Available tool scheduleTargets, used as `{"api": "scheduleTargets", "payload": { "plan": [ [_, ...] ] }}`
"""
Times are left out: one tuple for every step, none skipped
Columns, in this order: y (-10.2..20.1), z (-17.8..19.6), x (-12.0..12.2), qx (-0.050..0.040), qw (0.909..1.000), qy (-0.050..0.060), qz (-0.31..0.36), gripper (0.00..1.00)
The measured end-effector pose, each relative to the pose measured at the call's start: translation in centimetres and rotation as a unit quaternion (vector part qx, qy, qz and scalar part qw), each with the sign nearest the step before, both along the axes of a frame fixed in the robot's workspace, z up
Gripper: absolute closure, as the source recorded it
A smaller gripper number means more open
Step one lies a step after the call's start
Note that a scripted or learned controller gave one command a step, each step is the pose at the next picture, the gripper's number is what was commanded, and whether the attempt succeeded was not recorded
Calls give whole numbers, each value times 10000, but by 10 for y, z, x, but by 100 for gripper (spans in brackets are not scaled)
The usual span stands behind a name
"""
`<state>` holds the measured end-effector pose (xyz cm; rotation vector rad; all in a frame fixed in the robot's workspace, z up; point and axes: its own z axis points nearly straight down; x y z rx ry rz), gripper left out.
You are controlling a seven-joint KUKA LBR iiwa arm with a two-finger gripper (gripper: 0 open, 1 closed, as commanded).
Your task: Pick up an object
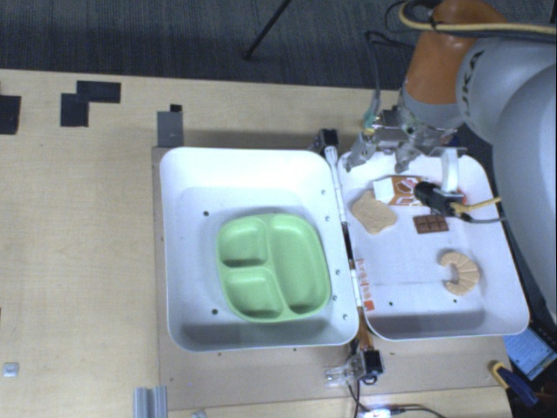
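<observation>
The room is lit evenly from overhead, bright but soft, with nothing blown out. The two white bins (pixel 348 233) read pale and a little bluish, and a gentle grey shadow pools along the near inside wall of each. The green tray (pixel 272 266) casts only a faint shadow at its lower edge. The dark carpet (pixel 174 20) up top stays dim and grainy. The whole picture is slightly soft, and the arm (pixel 487 68) at the right looks smeared and out of focus.
</observation>
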<state>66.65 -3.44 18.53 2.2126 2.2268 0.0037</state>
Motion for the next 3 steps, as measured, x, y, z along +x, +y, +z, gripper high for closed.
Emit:
{"api": "scheduleTargets", "payload": {
  "plan": [
    [-44,-74,8,-32,9999,-112,3,0],
    [-44,-63,10,-39,9999,-130,20,100],
    [-44,-63,9,-39,9999,-123,22,0]
  ]
}}
